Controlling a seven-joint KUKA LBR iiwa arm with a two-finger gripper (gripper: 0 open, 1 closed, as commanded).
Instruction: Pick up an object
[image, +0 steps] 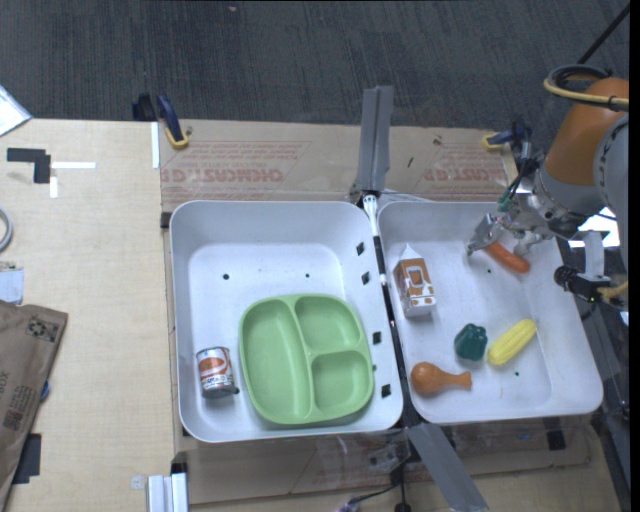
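Apparently I had gripper (497, 243) low in right bin (560, 395) by carrot (508, 260), far corner; couldn't tell its state. Carrot lay apart from corn (510, 341), easiest pick.

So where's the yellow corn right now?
The corn lies in the right bin, toward its near right part, just right of the green pepper and up and right from the orange pear.

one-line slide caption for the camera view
KUKA arm's gripper poised over an orange carrot in the right bin; green divided plate and can in the left.
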